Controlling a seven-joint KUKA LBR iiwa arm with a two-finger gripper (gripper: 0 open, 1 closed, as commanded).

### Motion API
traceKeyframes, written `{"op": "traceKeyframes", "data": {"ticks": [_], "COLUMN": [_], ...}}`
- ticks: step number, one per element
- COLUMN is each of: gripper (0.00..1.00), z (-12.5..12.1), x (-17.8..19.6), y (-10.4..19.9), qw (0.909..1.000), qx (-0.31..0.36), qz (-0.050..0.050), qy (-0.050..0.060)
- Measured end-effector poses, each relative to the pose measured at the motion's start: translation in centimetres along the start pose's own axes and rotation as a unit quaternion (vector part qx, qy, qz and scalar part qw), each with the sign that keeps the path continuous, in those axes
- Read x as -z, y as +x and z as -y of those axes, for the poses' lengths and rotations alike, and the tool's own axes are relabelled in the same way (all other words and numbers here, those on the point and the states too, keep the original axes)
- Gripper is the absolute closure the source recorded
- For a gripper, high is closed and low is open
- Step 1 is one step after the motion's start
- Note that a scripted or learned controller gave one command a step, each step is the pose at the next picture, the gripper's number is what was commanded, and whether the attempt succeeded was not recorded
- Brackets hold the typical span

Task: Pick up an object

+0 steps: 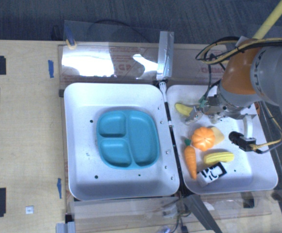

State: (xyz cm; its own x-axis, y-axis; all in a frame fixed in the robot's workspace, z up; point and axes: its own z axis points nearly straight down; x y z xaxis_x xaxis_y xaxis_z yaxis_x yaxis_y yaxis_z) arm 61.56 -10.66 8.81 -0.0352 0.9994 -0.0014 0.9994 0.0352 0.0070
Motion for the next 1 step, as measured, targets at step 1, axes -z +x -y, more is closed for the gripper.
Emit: {"op": "traceKeyframes", "data": {"ticks": [1], "gripper": [0.0], "z": [5.41], "x": [-0.09], "y": [-2.39], "qw": [1.0], "qx": [0.005], "qz": [0.0], "qy": [0.002]}}
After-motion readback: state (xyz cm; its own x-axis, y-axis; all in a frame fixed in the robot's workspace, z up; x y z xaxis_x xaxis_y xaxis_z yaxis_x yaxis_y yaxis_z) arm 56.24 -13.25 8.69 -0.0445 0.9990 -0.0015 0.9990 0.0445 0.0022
